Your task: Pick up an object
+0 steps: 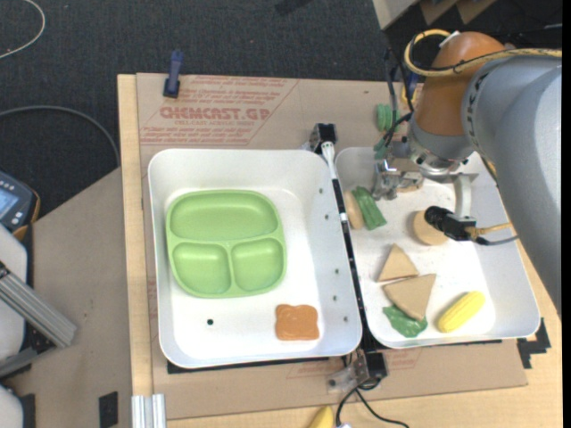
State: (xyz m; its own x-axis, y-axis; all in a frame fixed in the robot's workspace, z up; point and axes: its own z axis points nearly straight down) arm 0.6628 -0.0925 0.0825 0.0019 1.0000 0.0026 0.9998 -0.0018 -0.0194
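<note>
Gripper [389, 184] low in right bin [513, 324], near its back-left corner beside the divider; can't tell its grip state. Green-tan piece [366, 210] just below it; tan wedges [403, 279], corn [459, 310] toward front edge.

Cardboard-topped bench [223, 105] bears two white bins [169, 257].

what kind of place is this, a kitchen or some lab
Most likely a robotics lab: a robot arm reaches over two white bins of toy food such as a corn cob, on a cardboard-covered bench with loose cables.
</note>
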